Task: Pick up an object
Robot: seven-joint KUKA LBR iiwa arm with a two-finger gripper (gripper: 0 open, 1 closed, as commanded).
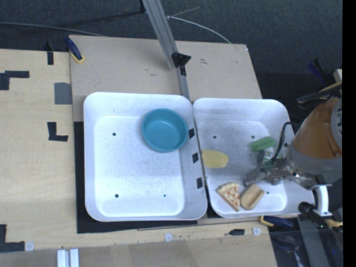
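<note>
Hand: we see the hand (262,168) low in the right bin (278,111); we cannot tell its state.
Objects: green piece (262,144) just beyond it; bread piece (251,196), pizza slice (229,194) nearer us; yellow piece (214,159) left.
Left bin (100,107): we see a blue bowl (164,129).

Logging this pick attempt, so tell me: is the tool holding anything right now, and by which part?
It cannot be told. The tool is low in the right bin, just below the green item, but nothing shows clearly gripped.
</note>
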